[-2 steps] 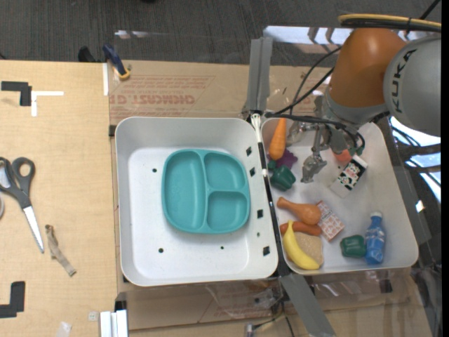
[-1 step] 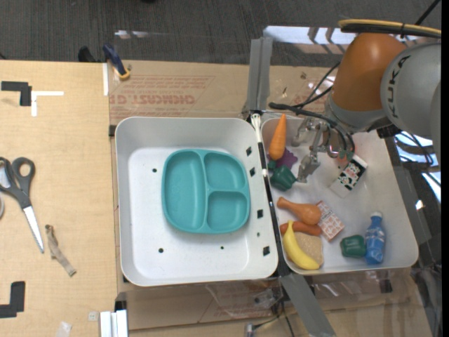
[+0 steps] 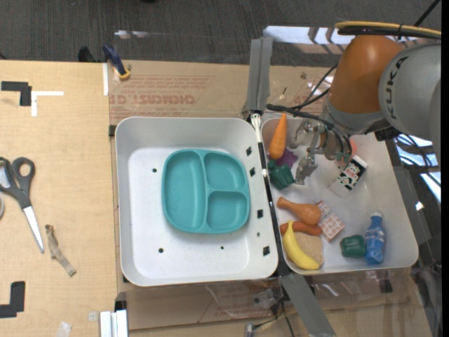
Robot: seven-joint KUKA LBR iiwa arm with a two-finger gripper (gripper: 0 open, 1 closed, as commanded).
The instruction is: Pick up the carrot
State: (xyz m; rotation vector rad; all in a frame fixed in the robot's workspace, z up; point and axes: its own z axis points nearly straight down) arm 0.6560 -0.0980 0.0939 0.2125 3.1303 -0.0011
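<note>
carrot (image 3: 278, 135) right bin's upper left corner | claw (image 3: 306, 166) just beside | teal tray (image 3: 206, 190) left bin

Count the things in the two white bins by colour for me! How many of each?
Orange: 3, the carrot, a squash-shaped toy and a small piece below it
Green: 2, one near the carrot, one by the bottle
Teal: 1, the divided plate
Yellow: 1, the banana
Blue: 1, the bottle
Total: 8

arm (image 3: 414, 83): chunky grey shell | fat glossy orange band above wrist | black cables trailing | gripper (image 3: 306, 161): silvery metal bits
</note>
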